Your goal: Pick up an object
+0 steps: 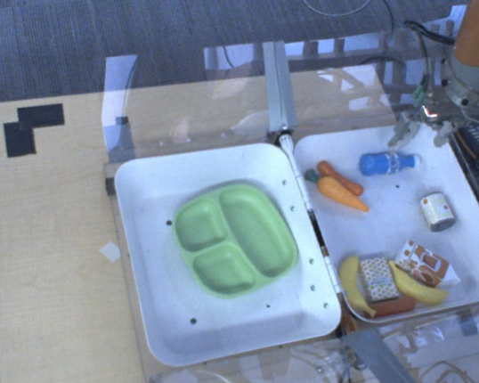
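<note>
Blue bottle [388,162] lies just below-left of the tool [421,128], whose spread fingers grasp nothing.

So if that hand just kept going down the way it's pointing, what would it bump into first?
Probably the blue bottle: the hand hangs just above it and to the right, pointing down into the right bin. Depth is hard to judge, so it might miss and land on bare bin floor.

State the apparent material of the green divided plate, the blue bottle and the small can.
Green divided plate: probably moulded plastic, matte, uniform colour with soft rounded ridges. Blue bottle: likely plastic, glossy, with a pale cap. Small can: seemingly metal, its end greyish, though it is too small to be sure.
</note>
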Robot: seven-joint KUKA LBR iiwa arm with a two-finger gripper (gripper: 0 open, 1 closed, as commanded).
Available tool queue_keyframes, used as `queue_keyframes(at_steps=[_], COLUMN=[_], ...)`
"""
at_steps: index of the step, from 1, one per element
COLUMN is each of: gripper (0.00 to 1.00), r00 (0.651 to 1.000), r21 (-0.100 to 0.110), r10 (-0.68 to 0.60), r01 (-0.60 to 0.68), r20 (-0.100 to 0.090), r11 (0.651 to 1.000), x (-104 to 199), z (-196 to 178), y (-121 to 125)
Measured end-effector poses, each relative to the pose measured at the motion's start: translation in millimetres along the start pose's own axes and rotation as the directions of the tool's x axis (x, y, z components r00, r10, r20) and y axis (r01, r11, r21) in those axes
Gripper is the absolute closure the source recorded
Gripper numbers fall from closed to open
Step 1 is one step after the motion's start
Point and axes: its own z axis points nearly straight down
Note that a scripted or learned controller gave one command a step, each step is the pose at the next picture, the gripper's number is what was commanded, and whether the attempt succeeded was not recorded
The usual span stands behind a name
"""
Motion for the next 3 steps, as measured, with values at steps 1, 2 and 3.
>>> queue_keyframes(at_steps=[1, 2, 3], gripper=[0.0, 1.0, 1.0], r00=[1.0, 1.0, 0.994], r21=[-0.026, -0.036, -0.003], r10=[-0.019, -0.027, 0.112], r01=[0.019, 0.027, -0.112], r20=[0.006, 0.003, -0.001], r11=[0.999, 0.999, 0.994], x=[-17.6, -13.6, 86.9], z=[81.0, 65.1, -24.8], y=[13.2, 17.8, -2.3])
